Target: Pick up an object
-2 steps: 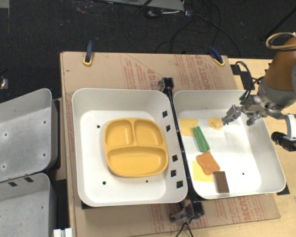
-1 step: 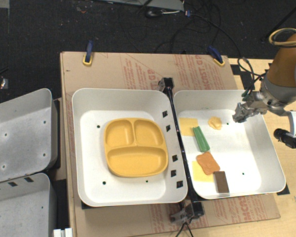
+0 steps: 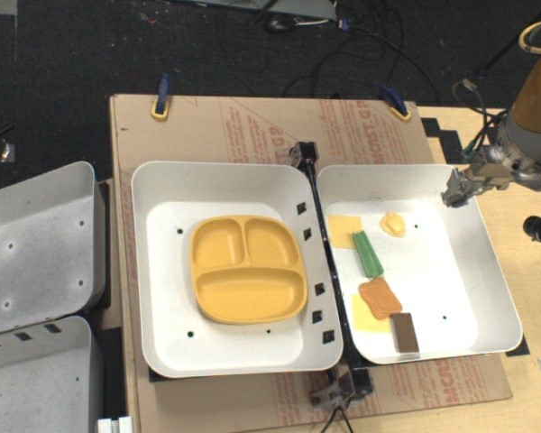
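Seen from above at a slant, a worktop (image 3: 207,120) covered in brown board carries two shallow white bins side by side.

The left bin (image 3: 153,242) holds a yellow plastic plate (image 3: 249,270) with three compartments, two small ones at the far side and one wide one at the near side. It lies flat, roughly in the middle of the bin.

The right bin (image 3: 473,269) holds several small items, all gathered toward its left half. A pale yellow flat square (image 3: 342,230) lies near the dividing wall. A green stick-shaped block (image 3: 367,253) lies at an angle, overlapping the square's lower right corner. Farther back and to the right, apart from these, is a small pale orange lump (image 3: 394,225). Toward the near side, an orange flat piece (image 3: 380,297) rests partly on a second yellow flat square (image 3: 368,315). A dark brown rectangular block (image 3: 404,332) lies just beside them, close to the bin's near rim.

The arm (image 3: 530,106) comes in from the right. Its end effector (image 3: 457,192) sits at the far right rim of the right bin, well apart from all the items, with nothing visibly in its grasp. It is small and dark here, so whether it is released or clenched cannot be told.
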Available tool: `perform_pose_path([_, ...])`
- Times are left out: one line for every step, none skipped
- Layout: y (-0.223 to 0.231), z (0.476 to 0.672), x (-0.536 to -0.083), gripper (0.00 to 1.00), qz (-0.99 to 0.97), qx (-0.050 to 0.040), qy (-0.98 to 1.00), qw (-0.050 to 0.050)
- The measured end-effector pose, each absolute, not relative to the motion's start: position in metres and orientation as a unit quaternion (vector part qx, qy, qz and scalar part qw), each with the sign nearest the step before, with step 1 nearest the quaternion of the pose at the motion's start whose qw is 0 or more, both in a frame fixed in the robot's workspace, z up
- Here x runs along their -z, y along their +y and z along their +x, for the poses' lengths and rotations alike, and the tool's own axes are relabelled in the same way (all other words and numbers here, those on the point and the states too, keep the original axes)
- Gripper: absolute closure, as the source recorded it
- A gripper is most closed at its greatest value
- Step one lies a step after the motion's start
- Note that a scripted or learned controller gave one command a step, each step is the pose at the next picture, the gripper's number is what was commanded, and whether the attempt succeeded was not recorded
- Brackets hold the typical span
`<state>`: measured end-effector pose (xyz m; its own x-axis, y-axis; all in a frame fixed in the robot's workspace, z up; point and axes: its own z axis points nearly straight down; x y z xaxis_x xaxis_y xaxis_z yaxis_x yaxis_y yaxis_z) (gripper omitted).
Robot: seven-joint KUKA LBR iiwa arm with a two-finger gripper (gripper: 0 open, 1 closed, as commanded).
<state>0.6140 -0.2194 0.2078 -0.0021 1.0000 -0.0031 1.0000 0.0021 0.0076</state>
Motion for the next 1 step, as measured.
perform_pose_path([-0.2194, 0.6147, -0.2078, 1.0, 0.706, -0.0004, 0.708, 0.001])
